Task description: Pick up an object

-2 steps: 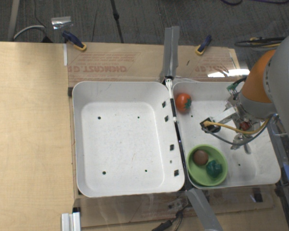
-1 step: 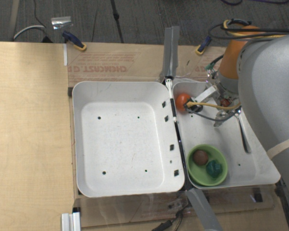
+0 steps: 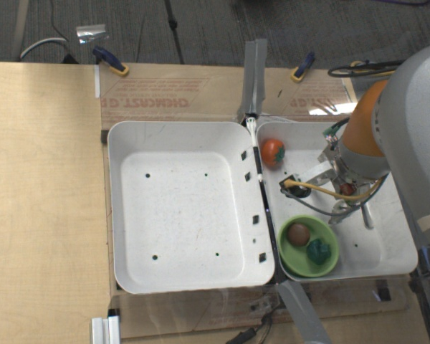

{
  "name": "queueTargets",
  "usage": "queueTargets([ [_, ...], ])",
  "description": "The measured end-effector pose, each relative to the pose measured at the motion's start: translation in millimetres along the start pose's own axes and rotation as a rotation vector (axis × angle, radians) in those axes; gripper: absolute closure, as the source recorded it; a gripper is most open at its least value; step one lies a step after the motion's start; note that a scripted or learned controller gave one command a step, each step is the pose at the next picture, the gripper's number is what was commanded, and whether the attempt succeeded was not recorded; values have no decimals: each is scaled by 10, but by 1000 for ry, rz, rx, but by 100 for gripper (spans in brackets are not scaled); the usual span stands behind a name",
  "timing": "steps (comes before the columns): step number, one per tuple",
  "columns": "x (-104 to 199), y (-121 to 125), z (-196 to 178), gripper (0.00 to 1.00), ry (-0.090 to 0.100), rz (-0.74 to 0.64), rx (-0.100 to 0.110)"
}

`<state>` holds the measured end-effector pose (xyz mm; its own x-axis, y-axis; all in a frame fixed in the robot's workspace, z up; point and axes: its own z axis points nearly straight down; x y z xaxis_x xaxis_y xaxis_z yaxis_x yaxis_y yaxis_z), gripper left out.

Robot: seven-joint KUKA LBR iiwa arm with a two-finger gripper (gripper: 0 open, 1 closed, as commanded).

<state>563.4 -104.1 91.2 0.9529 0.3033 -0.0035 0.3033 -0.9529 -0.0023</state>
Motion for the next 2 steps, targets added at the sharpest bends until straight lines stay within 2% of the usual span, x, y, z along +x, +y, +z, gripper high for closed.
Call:
queueTargets([
  [1,628,202,-2,0,0,-69,-1],
  [2,117,1084,-547,0,0,106,-2],
])
